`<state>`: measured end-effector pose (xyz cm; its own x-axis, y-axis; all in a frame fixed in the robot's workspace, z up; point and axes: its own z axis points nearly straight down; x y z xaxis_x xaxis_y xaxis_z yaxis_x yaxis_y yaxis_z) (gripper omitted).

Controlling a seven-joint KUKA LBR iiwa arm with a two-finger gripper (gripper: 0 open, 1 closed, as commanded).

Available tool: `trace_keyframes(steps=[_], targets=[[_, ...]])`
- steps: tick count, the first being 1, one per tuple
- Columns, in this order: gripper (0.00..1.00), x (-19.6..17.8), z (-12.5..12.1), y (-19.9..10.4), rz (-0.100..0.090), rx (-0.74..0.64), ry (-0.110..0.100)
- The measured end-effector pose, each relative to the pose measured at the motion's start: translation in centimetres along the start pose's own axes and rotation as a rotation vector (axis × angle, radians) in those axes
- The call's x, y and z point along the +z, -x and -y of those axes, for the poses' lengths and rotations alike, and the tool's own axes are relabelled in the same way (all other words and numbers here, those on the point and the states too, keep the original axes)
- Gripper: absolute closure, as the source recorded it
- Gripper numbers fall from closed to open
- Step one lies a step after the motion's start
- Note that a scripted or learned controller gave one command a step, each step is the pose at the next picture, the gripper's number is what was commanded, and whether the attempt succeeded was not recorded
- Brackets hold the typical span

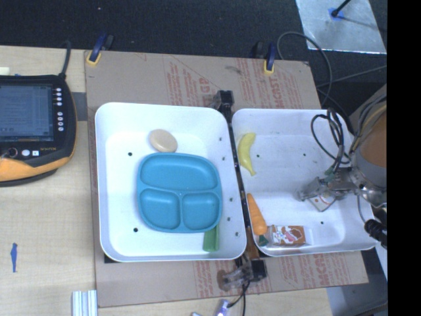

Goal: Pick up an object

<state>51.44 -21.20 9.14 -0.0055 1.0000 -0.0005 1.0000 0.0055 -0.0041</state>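
A: Where does the grey two-finger gripper (320, 193) sit?

B: Low in the right white bin (289, 120), near its right wall. Whether it is parted or closed, nobody can tell.

A: And the objects?

B: A yellow plastic banana (247, 153), an orange carrot (256, 216) and a small printed carton (287, 235) share that bin. The left white bin (108, 176) holds a blue divided plate (179, 191) and a beige round bun (162, 140).

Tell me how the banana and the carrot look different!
The banana is yellow and curved; the carrot is orange and straighter. The banana lies near the top of the right bin, while the carrot lies lower down, next to a small printed packet. Both are long, thin play foods resting along the bin's left wall, untouched by the end effector.
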Motion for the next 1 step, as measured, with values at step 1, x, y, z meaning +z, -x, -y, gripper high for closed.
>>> trace_keyframes(steps=[1], targets=[[1.0, -1.05, -0.03, 0.11, 0.002, -0.004, 0.0]])
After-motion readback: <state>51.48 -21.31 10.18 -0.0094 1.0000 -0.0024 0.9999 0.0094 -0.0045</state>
